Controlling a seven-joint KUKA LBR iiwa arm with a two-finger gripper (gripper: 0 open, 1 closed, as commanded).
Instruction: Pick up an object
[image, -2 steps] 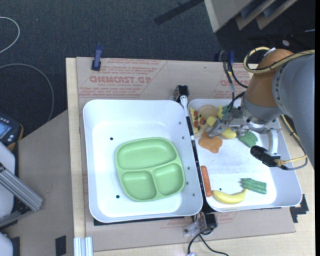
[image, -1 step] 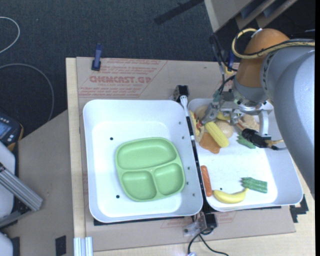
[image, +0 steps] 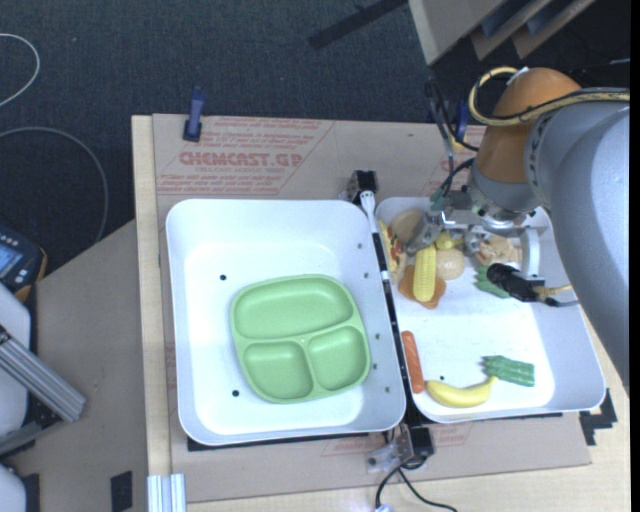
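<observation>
**Arm low over the toy food at the top of the right bin**

The gripper (image: 462, 232) is in the upper right of the frame, low over the far end of the right bin (image: 560, 370). The wrist hides it from above, so I cannot tell if it is apart or together, or if something is between. Just below it lies a pile of toy food: a yellow corn cob (image: 424, 273) on something orange, a pale round piece (image: 452, 265) beside it, and a green piece (image: 490, 283) to the right. The arm (image: 590, 190), grey with an orange band, covers the upper right corner.

Lower in the same bin lie a banana (image: 460, 392), a dark green vegetable (image: 510, 370) touching its right end, and a carrot (image: 412, 360) along the left wall.

The left bin (image: 195, 330) fills the middle of the frame and holds a green divided plate (image: 298, 335) with three sections.

Both bins stand on a brown cardboard sheet (image: 240, 160) with red print, on a bench. A blue clip (image: 193, 115) sits on its upper left edge. Around is dark carpet (image: 150, 50), with thin cables at the left.
</observation>
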